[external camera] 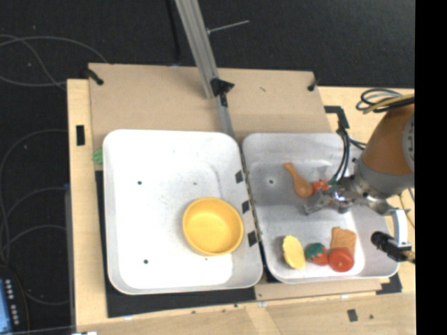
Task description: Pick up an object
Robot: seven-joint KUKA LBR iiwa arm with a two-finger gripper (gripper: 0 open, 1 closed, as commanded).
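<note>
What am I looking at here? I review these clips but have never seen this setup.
One fixed camera looks down at a slant on a bench with two shallow white bins. The grey and orange shape at the right is a robot arm; its tool is low in the right bin, next to an orange drumstick-shaped toy. Whether it grips anything is unclear. Near that bin's front edge lie a yellow piece, a red tomato-like piece and a tan piece. The left bin holds a yellow bowl.
</note>
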